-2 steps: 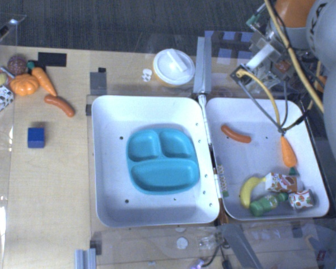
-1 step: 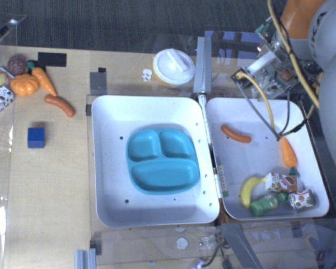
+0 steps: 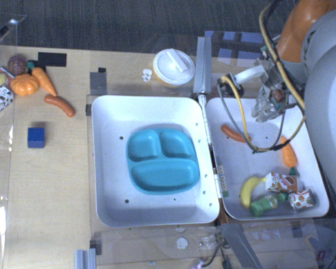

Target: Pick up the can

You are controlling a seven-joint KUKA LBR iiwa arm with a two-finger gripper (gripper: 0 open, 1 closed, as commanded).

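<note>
My gripper hangs over the far part of the right bin, with cables looping around it. A small reddish-brown patch shows at the gripper, and I cannot tell whether it is a held object. A small red-and-white cylinder that looks like the can lies in the bin's near right corner, well away from the gripper. Beside it lie a printed carton and a green bottle.
The right bin also holds a sausage, a carrot and a banana. A blue divided plate sits in the left bin. A white lidded bowl stands behind the bins. Toy food and a blue block lie at the far left.
</note>
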